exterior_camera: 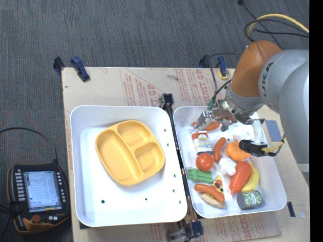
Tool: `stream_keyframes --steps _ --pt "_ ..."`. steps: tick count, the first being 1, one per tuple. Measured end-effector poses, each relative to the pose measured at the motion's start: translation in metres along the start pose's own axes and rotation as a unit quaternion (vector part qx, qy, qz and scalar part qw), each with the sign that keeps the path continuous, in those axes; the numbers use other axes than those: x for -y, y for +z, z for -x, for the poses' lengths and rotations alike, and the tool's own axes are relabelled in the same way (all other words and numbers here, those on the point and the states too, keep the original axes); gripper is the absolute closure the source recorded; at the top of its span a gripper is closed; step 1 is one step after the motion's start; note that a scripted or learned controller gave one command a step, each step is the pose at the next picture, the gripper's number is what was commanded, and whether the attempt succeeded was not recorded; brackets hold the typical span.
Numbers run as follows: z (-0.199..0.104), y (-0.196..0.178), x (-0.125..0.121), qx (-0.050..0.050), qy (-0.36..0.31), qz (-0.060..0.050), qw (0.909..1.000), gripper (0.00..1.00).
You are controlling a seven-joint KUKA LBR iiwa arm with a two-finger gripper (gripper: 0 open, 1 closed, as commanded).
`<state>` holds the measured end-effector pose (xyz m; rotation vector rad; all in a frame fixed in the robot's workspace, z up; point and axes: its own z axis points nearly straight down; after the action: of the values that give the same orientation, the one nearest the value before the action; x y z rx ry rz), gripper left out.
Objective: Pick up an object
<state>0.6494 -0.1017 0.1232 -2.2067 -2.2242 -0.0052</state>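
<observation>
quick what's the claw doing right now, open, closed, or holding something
Claw: cannot be told; it hangs over the back of the right bin.

Arm (282,84) cut off at right edge. End effector (218,116) fingers indistinct amid metal and cables, over right bin's (280,198) far end. Small bottle (203,142) label too small to read. Pendant (34,190) screen text illegible.

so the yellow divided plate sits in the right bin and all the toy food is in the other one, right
Not quite: the camera view shows the yellow divided plate in the left bin, not the right. The toy food, such as the tomato and carrot, is indeed in the other one, the right bin.
</observation>
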Motion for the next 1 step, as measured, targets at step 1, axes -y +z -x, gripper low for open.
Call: stream_keyframes --steps 1 --pt "-0.0131 0.0389 0.0061 0.003 0.003 -0.002 1.0 0.0"
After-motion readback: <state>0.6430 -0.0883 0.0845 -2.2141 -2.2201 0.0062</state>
